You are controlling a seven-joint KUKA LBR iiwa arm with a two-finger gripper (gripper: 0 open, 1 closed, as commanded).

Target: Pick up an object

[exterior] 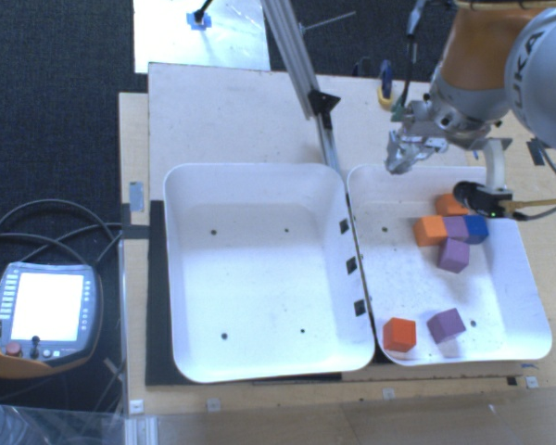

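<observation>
1. The gripper [403, 158] is seen poised above the far left corner of the right bin [528, 327]; whether it is apart or together cannot be told.
2. The blocks are clustered right of it: an orange block [430, 231] beside purple block [453, 254].
3. A descent centred on one exposed block is advised.

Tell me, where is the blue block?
The blue block sits in the right bin, near its far right side, touching a purple block.
</observation>
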